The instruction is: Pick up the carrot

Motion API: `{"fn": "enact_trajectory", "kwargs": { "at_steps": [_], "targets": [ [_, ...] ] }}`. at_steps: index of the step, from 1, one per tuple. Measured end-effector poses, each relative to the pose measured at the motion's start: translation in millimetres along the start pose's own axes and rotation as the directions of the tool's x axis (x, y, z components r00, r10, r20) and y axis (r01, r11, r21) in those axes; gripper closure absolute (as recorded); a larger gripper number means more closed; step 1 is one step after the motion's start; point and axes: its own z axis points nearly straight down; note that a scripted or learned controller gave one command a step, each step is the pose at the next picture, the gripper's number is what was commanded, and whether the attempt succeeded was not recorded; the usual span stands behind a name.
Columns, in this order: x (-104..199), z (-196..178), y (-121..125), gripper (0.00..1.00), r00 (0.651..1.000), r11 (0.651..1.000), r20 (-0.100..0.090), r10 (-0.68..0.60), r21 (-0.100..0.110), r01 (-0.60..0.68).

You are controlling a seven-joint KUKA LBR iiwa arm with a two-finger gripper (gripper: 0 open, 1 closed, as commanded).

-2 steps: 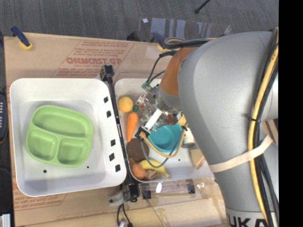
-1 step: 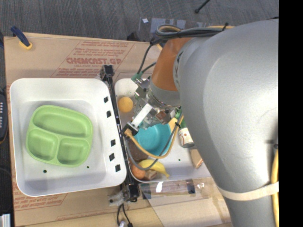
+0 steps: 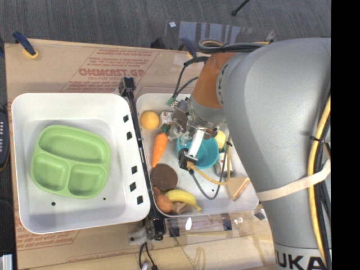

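A: So, what takes up the most room?

B: The brown surface [image 3: 84,66] runs under everything. Next comes the grey arm [image 3: 281,122], bulking in from the right with an orange band above its wrist.

A: And the bins?

B: Two white ones stand side by side. The left bin [image 3: 22,151] holds a green plate [image 3: 70,161] with three compartments, lying flat near its middle. The right bin [image 3: 147,103] holds all the small things, and the wrist hangs over its far half.

A: Where is the tool?

B: The tool [image 3: 175,124] sits low over the far left part of the right bin, just beside the thick end of the carrot [image 3: 160,148]. Wires and brackets crowd it, so I cannot tell whether it is spread, pressed together or pinching anything.

A: What else lies in that bin?

B: A teal bowl [image 3: 208,153] is near the middle, partly hidden under the wrist. A brown disc [image 3: 163,176] lies flat close to the left wall.

A: And the carrot itself?

B: It lies on the floor of the right bin along the left wall, slightly slanted. Its thick end points to the far side, and its thin tip points to the near side, close to the brown disc.

A: Anything smaller?

B: A banana [image 3: 183,198] lies at the near edge, just in front of the disc. A yellow ball [image 3: 149,120] sits just beyond the carrot's thick end. A tan wedge [image 3: 241,187] rests toward the near right corner.
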Motion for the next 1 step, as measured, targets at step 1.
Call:
{"fn": "enact_trajectory", "kwargs": {
  "at_steps": [1],
  "targets": [
    [11.9,-90.8,-40.7,1.00,0.926,0.926,-0.001,0.376,0.009,-0.376]
  ]
}}
